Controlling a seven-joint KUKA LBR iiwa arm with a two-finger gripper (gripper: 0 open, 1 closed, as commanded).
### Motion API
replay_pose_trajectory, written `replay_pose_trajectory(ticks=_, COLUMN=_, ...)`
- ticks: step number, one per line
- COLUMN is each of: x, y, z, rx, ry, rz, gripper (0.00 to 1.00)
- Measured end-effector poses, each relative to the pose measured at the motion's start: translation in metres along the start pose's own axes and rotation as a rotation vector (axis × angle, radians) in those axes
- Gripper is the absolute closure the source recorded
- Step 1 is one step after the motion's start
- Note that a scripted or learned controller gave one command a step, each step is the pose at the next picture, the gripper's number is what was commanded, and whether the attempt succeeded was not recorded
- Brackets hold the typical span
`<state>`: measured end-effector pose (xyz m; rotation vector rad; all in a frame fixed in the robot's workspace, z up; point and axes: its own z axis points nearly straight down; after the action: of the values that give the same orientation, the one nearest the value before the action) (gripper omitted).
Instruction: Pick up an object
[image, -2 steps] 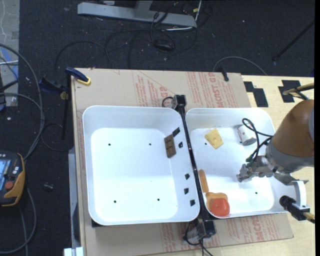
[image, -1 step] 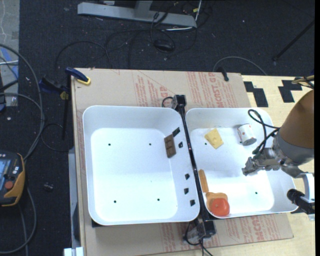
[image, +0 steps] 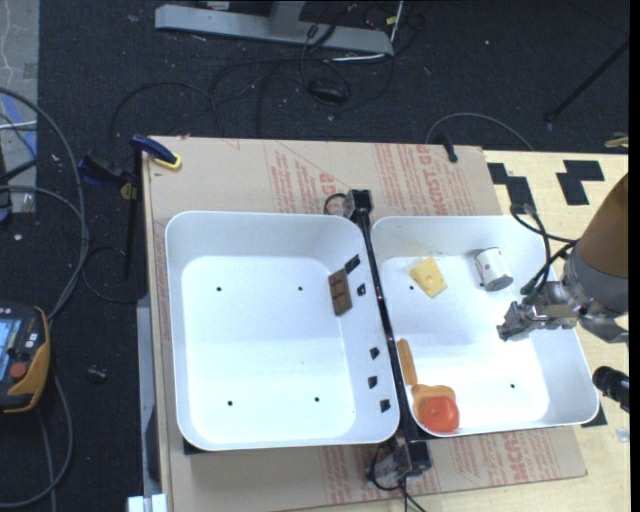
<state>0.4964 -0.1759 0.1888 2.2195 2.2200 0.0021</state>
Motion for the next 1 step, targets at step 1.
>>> replay_pose_trajectory(ticks=1, x=-0.0039, y=-0.0051, z=-0.0596, rx=-0.002, ry=0.000, rz=0.000, gripper=1.00)
